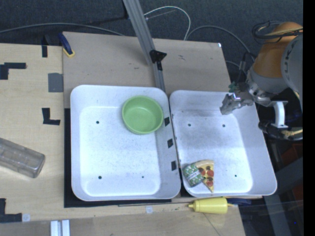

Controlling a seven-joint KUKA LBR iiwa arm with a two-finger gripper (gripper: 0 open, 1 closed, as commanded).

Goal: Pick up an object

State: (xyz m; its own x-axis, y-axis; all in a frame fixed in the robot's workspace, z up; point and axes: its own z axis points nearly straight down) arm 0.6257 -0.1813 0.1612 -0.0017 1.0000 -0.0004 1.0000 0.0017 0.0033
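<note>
While the claw [229, 104] hangs over the right bin's [246, 146] far edge, grip state unclear, a pizza slice [201, 173] lies near its front; the left bin [88, 151] holds a green bowl [142, 114].

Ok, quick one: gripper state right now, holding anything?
Gripper: cannot be told, too small and blurred; it sits over the right bin's far edge, nothing visibly held.

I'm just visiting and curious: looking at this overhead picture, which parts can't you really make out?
- The hand: too small and blurred in the camera view to tell how it is set.
- The toy pizza slice in the right bin: its printed details are too small to read.
- The yellow bottle: it lies below the bin's front rim, partly tucked under it.
- The clear container: the left edge cuts it off.
</note>
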